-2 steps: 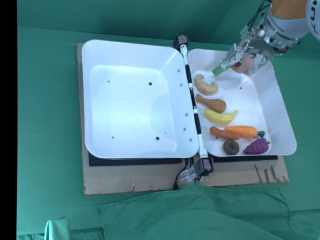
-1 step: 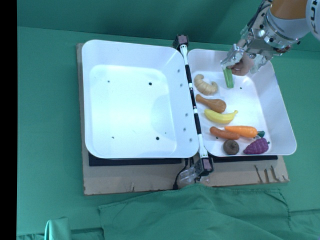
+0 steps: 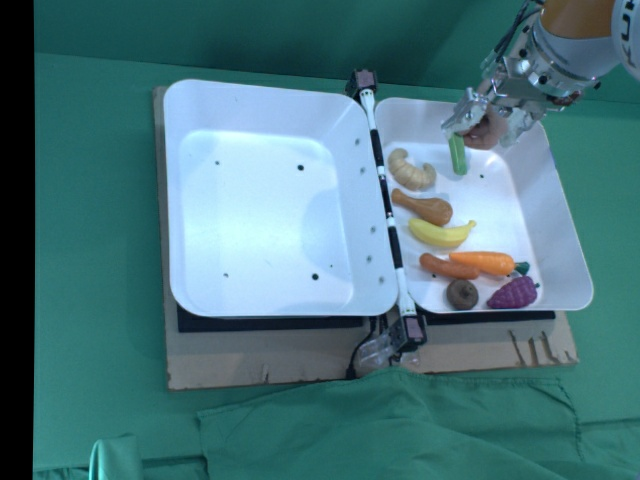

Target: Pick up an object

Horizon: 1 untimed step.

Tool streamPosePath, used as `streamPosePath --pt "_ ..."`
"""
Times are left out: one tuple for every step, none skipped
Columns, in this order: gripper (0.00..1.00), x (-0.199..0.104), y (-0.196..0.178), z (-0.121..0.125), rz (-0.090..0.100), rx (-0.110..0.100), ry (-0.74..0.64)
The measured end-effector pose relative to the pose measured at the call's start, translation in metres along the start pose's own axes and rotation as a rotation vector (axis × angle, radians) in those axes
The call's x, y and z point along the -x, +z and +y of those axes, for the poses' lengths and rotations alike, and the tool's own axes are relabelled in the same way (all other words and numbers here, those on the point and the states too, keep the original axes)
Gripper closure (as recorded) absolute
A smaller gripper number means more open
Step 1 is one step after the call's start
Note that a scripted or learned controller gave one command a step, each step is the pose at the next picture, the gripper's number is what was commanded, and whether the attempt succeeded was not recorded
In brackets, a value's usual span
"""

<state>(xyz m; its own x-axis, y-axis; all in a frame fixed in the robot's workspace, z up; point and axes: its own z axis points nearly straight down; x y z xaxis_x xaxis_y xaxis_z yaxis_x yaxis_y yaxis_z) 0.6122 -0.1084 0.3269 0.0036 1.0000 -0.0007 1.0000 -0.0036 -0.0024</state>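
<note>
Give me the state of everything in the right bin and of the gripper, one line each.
gripper: above the bin's far end, something reddish-brown at its fingers
green piece: lying just below the gripper
croissant: lying flat
drumstick: lying flat
banana: lying flat
carrot: lying flat
grapes: lying near corner

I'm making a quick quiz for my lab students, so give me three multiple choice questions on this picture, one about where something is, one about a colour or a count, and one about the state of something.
1. Which bin holds the toy foods?
A. the left bin
B. the right bin
C. both bins

2. What colour is the grape bunch?
A. purple
B. blue
C. white

3. How does the green stick stand under the gripper?
A. lying flat in the left bin
B. hanging outside the bins
C. roughly upright in the right bin

Answers:
1 B: the banana, carrot and the others lie in the right bin.
2 A: the grape bunch is purple.
3 C: the green stick stands just below the gripper, near the bin's far wall.
</note>
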Motion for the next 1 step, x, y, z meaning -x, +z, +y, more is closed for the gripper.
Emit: streamPosePath --pt "0.00 0.0704 -0.0719 0.0469 -0.007 0.012 0.004"
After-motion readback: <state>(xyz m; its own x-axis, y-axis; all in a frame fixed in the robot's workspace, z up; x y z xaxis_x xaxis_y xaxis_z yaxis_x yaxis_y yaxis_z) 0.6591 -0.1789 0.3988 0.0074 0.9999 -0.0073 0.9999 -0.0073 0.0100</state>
